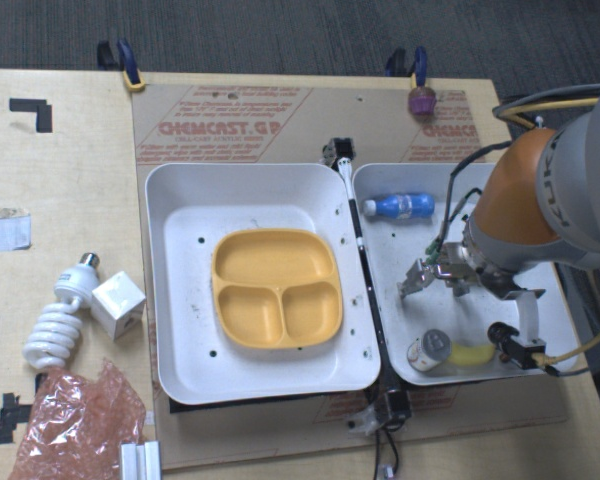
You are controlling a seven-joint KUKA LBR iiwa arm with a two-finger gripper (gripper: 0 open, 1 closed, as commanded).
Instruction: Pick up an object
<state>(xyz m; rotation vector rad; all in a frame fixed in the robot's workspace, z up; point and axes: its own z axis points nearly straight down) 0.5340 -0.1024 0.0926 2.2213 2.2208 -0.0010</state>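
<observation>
End effector [417, 280] grip unclear, R bin [385, 298]: blue bottle [400, 206]. L bin [170, 268]: yellow tray [277, 288].

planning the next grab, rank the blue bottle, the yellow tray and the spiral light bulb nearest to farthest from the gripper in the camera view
From the gripper:
1. Blue bottle, same right bin, toward its far wall.
2. Yellow tray, in the left bin.
3. Spiral light bulb, on the bench left of both bins.
</observation>
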